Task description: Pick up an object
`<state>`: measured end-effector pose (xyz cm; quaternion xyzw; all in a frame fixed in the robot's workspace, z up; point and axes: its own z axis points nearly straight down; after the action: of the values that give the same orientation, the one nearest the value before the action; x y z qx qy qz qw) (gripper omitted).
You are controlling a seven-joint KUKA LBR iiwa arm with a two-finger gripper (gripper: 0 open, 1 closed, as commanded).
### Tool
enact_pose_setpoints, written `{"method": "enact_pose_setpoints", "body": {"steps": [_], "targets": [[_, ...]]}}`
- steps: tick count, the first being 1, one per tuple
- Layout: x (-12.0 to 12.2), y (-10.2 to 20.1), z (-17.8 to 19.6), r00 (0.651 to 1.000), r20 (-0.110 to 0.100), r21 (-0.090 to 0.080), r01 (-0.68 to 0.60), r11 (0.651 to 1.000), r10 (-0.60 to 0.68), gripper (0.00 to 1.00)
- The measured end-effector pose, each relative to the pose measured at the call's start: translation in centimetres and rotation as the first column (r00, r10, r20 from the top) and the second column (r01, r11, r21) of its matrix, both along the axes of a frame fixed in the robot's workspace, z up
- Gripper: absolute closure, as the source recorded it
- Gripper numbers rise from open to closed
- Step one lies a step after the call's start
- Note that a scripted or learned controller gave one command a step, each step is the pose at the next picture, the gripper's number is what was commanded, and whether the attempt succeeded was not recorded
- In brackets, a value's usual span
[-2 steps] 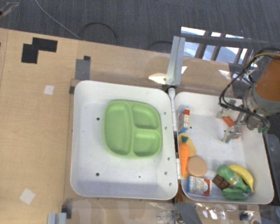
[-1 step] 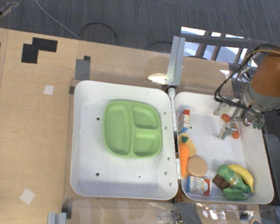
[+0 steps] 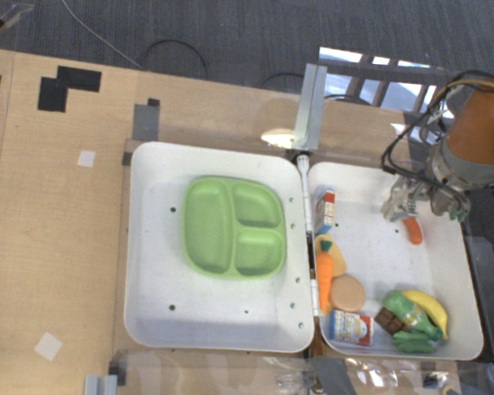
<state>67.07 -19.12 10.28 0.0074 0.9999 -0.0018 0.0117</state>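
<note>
Gripper [image 3: 400,207] is hanging over the right bin's [image 3: 472,292] far end, just beside a small orange-red piece [image 3: 413,230]; we can't tell its state from this angle. We're judging that piece the likeliest target, w/ nothing crowding it. To do this well we're centring over it, aligning w/ its narrow side, then dropping straight down. Banana [image 3: 423,306] etc. are lying near the front corner, well apart.

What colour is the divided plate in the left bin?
Light green; the divided plate shows clearly in the camera view, lying in the left bin.
</note>
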Motion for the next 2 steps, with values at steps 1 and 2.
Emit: {"method": "enact_pose_setpoints", "body": {"steps": [1,2], "targets": [[-0.2,0.0,-0.1,1.000,-0.008,0.001,-0.001,1.000,0.001,0.00],[-0.5,-0.2,-1.5,0.993,-0.029,0.005,0.114,0.994,-0.113,0.00]]}}
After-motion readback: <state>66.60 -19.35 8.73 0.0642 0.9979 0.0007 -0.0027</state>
